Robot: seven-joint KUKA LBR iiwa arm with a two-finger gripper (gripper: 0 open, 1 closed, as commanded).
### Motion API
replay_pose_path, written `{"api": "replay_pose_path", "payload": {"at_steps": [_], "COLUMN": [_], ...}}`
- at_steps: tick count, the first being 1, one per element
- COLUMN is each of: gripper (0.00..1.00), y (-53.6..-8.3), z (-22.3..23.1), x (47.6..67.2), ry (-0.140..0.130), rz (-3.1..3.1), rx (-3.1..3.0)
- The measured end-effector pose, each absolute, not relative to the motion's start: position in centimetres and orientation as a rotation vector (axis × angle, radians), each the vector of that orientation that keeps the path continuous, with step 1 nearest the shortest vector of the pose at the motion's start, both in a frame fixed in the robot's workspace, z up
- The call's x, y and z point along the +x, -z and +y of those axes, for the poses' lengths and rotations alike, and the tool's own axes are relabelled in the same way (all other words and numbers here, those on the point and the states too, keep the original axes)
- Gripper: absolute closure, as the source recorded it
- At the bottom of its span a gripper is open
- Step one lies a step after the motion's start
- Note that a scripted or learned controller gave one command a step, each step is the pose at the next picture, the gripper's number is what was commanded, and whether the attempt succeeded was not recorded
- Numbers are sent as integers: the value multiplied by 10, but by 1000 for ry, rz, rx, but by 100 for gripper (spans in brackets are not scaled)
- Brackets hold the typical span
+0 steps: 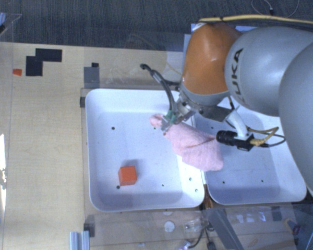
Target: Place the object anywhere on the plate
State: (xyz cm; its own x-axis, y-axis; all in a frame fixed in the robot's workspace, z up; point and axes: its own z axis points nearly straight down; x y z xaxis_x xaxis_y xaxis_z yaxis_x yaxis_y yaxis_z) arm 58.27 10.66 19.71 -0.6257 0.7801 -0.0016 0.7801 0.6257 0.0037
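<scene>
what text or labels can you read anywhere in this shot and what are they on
"KUKA", only partly visible, dark letters running down the grey arm housing beside the orange band.
The black blocks and small orange square on the bench are plain marks, not text.
No print is readable on the pink cloth, the orange cube or the left bin.

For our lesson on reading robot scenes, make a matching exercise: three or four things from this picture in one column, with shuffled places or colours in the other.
Things
1. pink cloth
2. orange block
3. wrist band
4. hand

Descriptions
A. lying low in the left bin
B. draped across the edge between both bins
C. orange, curved, above the bins
D. at the cloth's upper left end

Pairs: 1-B, 2-A, 3-C, 4-D
</scene>
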Motion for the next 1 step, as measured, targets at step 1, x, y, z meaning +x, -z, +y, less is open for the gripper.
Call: {"api": "replay_pose_path", "payload": {"at_steps": [1], "gripper": [100], "y": [-189], "z": [145], "x": [558], "ry": [-5], "rz": [2937], "rx": [1106]}}
